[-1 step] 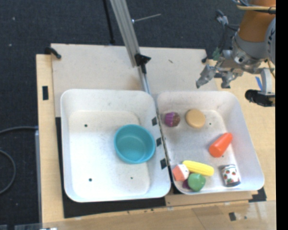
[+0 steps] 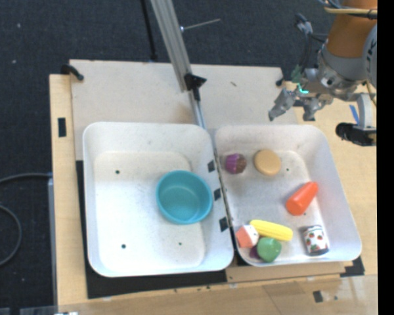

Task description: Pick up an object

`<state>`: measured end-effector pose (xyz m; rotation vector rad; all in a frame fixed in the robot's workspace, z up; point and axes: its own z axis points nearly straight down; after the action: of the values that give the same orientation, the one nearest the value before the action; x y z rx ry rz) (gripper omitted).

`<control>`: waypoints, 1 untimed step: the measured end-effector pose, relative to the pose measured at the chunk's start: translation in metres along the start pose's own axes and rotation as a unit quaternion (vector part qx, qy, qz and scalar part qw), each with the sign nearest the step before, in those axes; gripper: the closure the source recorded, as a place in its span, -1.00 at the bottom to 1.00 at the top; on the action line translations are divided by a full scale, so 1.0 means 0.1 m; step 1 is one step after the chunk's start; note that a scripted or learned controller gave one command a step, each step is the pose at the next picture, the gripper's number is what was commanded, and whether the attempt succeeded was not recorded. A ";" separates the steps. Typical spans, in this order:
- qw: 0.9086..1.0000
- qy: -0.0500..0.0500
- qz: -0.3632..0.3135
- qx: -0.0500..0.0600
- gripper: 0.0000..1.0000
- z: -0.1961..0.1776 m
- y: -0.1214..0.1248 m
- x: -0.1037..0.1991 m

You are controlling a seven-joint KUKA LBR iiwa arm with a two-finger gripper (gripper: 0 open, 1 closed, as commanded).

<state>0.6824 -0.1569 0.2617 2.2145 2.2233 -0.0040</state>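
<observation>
Bench: pale wooden top on dark carpet, bearing two shallow white bins side by side; I reach in from the right.

Item, task's thing (my choice, as the nearest): tan round piece (image 2: pixel 268 162), lying flat in the right bin (image 2: pixel 328 156), in that bin's far half. From my gripper (image 2: pixel 294 105) it lies toward the near edge of the bench and a little to the left, lower than my fingertips. Round, so no long axis to line up with; any approach angle should serve.

Item: purple piece (image 2: pixel 234 163), just beside the tan one, farther left of my hand, close to the wall between the bins.

Item: orange piece (image 2: pixel 302 198), farther toward the near edge than the tan one and almost straight ahead of my fingers; long axis tilted, upper end to the right.

Item: yellow piece (image 2: pixel 271 230), green piece (image 2: pixel 268 249), small red-and-white piece (image 2: pixel 247 235), crowded together at the near edge, well apart from my hand. Small patterned can (image 2: pixel 314 239) beside them to the right.

Item: blue bowl (image 2: pixel 184 196), in the left bin (image 2: pixel 102 176), farthest from my hand.

Gripper: hovers above the bench just beyond the right bin's far rim, fingers spread apart, nothing between them. Judgement: the coming move is forward and down.
</observation>
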 end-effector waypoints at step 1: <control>1.000 0.000 0.002 0.002 -1.00 0.43 -0.04 0.01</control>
<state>0.6785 -0.1565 0.2191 2.2213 2.2209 -0.0068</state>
